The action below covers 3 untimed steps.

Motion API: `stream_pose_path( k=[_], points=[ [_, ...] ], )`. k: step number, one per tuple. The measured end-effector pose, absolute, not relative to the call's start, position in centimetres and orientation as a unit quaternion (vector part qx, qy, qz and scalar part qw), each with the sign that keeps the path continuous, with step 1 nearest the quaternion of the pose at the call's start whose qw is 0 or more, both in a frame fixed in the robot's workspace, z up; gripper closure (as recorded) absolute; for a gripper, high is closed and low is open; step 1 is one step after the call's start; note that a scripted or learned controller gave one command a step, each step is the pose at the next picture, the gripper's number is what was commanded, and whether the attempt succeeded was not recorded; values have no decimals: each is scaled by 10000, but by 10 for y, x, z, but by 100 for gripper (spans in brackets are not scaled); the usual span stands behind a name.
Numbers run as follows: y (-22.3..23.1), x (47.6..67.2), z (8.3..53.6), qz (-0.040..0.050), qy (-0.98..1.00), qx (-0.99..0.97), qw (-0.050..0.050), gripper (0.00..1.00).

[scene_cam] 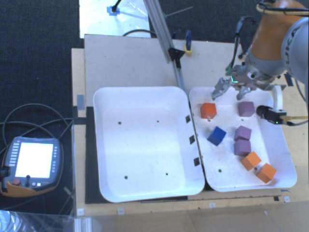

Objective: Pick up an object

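My gripper (231, 89) hangs over the back of the right bin (285, 151), its two fingers spread apart with nothing between them. An orange cube (208, 110) lies just below its left finger, and a purple cube (246, 108) lies just below its right finger. A blue cube (217, 136) sits nearer the bin's middle. Two more purple cubes (242, 140) lie stacked together right of it. Two orange cubes (258, 166) rest at the front right corner.
The left bin (104, 129) lies beside the right one, with black clips (192, 139) along the shared rim. A slanted metal pole (161, 28) rises behind the bins. A teach pendant (30, 166) sits far left off the bench.
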<state>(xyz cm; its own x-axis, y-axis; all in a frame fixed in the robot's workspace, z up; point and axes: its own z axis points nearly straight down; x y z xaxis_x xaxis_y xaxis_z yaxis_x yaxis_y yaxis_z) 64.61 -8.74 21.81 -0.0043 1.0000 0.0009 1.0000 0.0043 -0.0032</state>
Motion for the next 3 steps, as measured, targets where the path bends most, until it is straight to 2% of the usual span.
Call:
stream_pose_path(
  k=[1, 3],
  points=[
    [-87, 647, 221, -6, -7089, -7053, -3, 0],
    [-84, 661, 117, 12, -7091, -7051, 12, 0]
  ],
)
